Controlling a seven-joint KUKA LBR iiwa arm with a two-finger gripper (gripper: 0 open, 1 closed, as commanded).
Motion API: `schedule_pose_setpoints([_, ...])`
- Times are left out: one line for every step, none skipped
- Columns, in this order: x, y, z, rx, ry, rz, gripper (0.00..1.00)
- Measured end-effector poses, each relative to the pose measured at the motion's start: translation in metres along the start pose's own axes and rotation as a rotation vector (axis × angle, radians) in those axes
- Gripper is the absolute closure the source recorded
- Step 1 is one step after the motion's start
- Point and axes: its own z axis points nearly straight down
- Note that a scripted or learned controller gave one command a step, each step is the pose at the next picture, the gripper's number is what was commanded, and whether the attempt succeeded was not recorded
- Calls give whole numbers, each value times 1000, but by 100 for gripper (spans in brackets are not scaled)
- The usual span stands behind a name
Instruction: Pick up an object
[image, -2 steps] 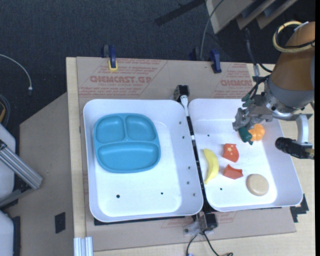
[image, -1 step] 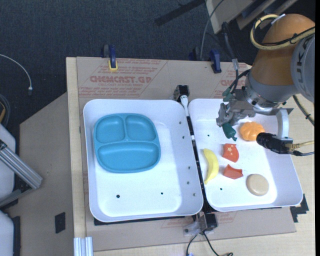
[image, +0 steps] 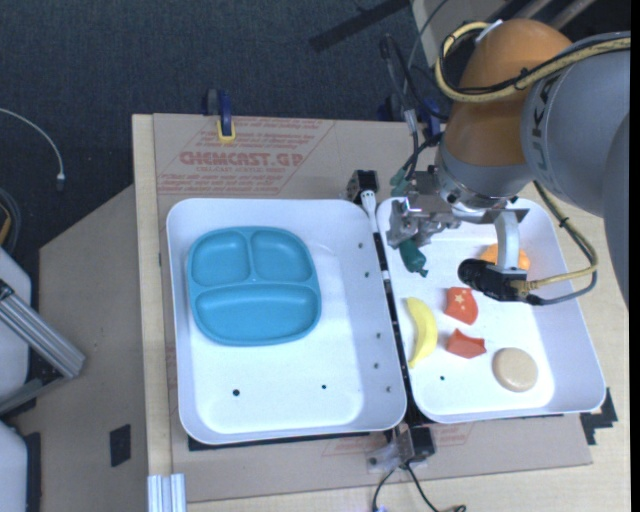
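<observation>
A yellow banana (image: 422, 331), two red pieces (image: 461, 305) (image: 465, 346), and a round beige item (image: 516, 369) lie apart in the right bin (image: 570, 385).

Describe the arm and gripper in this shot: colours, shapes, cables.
The arm is thick, rounded and grey, with a glossy orange band above the wrist. Yellow and black cables loop over that band. The gripper is a small metal assembly with teal-tipped fingers; a black cylindrical part trails a yellowish cable beside it.
</observation>
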Motion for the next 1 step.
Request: schedule_pose_setpoints([55,11,13,1,0,1,100])
